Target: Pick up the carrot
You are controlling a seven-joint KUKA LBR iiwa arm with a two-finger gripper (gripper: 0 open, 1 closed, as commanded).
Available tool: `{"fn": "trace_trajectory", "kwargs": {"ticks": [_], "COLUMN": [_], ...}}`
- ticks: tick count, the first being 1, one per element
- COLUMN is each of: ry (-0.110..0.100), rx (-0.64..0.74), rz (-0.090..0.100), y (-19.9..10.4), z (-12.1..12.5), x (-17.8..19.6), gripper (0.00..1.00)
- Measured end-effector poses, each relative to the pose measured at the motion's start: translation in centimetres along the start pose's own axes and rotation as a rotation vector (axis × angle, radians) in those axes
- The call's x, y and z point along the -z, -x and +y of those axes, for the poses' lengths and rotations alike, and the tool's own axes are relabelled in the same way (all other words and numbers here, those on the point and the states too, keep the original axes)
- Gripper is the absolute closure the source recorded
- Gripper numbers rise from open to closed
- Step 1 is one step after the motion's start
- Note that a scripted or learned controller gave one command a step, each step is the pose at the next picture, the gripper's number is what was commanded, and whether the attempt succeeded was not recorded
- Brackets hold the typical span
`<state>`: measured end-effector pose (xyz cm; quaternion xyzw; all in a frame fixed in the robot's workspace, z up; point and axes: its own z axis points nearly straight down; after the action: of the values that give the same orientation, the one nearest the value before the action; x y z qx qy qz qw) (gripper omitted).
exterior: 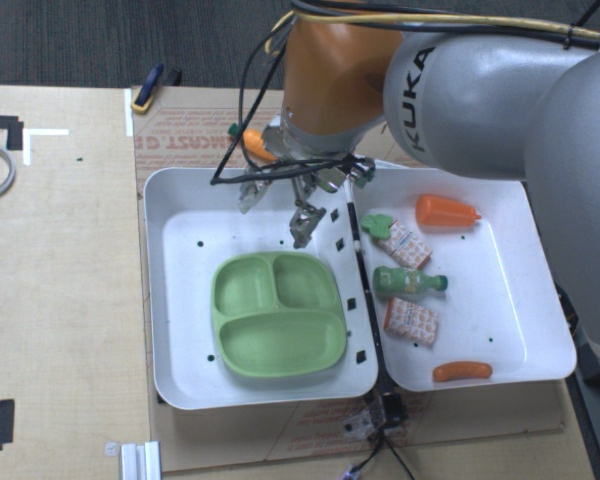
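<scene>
An orange carrot (445,211) lies in the right bin (510,298) near its back wall, tapering to the right. My gripper (276,211) hangs over the back of the left bin (180,268), well to the left of the carrot and across the divider. Its fingers (302,226) are spread open with nothing between them. A second small orange piece with a green tip (254,145) shows just behind the left bin's back rim, partly hidden by the wrist; I cannot tell what it is.
A green divided plate (278,313) sits in the left bin, in front of the gripper. The right bin also holds a green bottle (408,282), two patterned packets (412,320), a small green-topped item (378,226) and an orange-red sausage (462,371).
</scene>
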<state>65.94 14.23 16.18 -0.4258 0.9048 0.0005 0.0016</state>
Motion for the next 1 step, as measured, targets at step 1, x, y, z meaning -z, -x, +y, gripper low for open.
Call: {"fn": "trace_trajectory", "kwargs": {"ticks": [1], "ry": [-0.001], "rx": [-0.135], "rz": [-0.003], "y": [0.33], "z": [0.21], "x": [2.78], "gripper": [0.0]}}
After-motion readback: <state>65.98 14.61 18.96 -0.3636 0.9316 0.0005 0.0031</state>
